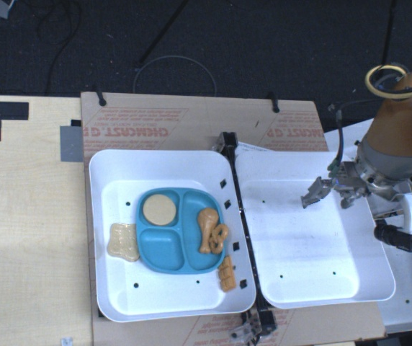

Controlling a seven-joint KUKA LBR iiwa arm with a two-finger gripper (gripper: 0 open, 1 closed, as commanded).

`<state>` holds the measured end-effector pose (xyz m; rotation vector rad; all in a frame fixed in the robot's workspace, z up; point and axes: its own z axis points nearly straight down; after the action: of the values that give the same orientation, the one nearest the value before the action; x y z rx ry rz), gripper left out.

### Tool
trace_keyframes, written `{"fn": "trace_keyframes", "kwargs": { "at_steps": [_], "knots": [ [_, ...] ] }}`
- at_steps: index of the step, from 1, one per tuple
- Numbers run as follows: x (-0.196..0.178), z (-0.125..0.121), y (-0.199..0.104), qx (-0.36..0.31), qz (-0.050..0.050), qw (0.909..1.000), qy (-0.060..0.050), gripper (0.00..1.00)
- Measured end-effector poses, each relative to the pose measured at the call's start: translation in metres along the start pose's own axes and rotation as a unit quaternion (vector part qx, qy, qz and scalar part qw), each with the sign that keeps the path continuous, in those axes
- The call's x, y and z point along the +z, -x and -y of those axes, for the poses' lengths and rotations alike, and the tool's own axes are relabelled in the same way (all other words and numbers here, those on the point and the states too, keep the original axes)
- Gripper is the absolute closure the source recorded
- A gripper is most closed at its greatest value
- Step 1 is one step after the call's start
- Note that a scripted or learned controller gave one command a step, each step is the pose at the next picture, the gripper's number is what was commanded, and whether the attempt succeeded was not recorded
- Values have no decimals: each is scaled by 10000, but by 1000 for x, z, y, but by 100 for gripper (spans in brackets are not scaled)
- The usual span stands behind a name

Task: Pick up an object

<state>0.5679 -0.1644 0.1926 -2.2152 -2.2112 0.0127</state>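
Blue tray sits in left bin; pretzel lies in its right compartment. Looks light, stiff, brittle: pinch across its middle. Gripper over right bin, well apart from tray, jaws apart, holding nothing.

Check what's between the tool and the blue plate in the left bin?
In the camera view, bare white floor of the right bin, then the black divider where the bins meet, lie between the tool and the blue plate. No objects in that stretch.
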Motion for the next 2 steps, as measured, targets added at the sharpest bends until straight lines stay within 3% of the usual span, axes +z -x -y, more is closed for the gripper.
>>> {"fn": "trace_keyframes", "kwargs": {
  "at_steps": [1, 2],
  "knots": [
    [-7, -3, 0, -8, 13, 10000, 65, 0],
    [39, -9, -4, -15, 3, 10000, 35, 0]
  ]
}}
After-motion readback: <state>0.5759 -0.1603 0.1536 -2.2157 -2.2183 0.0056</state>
